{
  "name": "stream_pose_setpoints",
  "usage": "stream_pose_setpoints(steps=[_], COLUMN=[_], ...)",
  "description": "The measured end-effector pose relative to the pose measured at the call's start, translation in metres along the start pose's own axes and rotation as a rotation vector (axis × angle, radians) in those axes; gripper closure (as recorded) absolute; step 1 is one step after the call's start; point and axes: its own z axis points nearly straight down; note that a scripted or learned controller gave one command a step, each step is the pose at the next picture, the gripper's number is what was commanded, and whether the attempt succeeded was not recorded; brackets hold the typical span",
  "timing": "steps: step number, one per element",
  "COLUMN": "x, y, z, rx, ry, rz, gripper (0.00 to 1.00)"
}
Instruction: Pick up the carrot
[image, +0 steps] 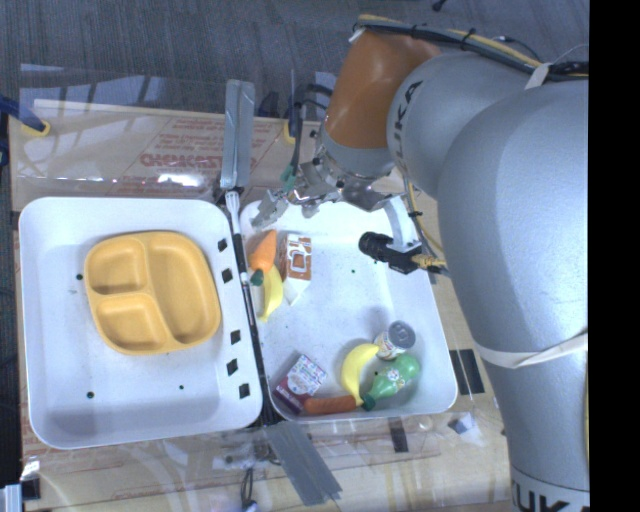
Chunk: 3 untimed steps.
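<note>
At right bin's left wall: carrot (262, 250) | gripper (275, 207) just above, opening unreadable | risk: wall blocks grasp, banana (270, 292) touching

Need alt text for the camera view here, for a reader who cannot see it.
A grey arm reaches from the right, its gripper hovering over the right bin's far left corner, just above a carrot lying against the left wall beside a banana and a packet. The left bin holds a yellow divided plate.

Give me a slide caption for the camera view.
The arm's claw hovers above the carrot in the right bin, while a yellow tray sits in the left bin.
</note>
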Motion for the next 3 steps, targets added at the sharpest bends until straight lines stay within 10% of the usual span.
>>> stream_pose_setpoints(steps=[1, 2, 3], x=[0.078, 0.019, 0.061], y=[-0.013, -0.004, -0.064], z=[0.001, -0.106, 0.002], rx=[0.002, -0.001, 0.004], ry=[0.001, -0.001, 0.001], rz=[-0.07, -0.031, -0.104], gripper=[0.0, 0.0, 0.0])
